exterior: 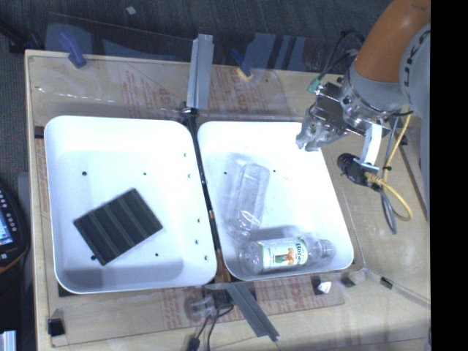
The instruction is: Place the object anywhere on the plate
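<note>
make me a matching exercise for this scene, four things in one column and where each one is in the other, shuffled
1 black ribbed plate
2 labelled bottle
3 unlabelled clear bottle
4 gripper

a middle of right bin
b above right bin's far right corner
c left bin
d along right bin's near wall

Pairs: 1-c, 2-d, 3-a, 4-b

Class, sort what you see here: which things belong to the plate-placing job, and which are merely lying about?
Job: gripper; dark ribbed plate; labelled bottle; unlabelled bottle.
Lying about: blue piece at the bench's back edge; small white piece at its front.
</note>
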`<state>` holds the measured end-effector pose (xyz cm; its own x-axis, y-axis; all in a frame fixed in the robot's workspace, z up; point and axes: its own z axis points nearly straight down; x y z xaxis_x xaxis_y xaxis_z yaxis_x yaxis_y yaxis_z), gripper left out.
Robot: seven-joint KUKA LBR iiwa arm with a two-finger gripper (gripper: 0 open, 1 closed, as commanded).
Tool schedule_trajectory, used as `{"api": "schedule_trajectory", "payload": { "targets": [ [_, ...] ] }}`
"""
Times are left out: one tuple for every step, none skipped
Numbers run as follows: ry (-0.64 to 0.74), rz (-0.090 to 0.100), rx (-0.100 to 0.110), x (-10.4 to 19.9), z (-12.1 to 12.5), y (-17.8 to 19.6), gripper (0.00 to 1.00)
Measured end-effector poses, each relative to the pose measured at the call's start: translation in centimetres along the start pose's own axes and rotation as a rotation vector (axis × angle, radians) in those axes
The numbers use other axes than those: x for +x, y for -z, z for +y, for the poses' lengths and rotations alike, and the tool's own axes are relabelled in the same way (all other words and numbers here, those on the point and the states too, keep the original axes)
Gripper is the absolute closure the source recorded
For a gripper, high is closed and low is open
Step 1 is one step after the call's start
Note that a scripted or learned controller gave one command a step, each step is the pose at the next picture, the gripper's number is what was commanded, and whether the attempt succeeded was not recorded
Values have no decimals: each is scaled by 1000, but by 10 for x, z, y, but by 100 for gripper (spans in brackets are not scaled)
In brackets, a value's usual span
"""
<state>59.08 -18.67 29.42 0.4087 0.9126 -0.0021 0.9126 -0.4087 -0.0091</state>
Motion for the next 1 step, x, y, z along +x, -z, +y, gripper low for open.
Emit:
{"api": "schedule_trajectory", "payload": {
  "targets": [
    [53, 0, 1, 2, -4, 3, 100]
  ]
}}
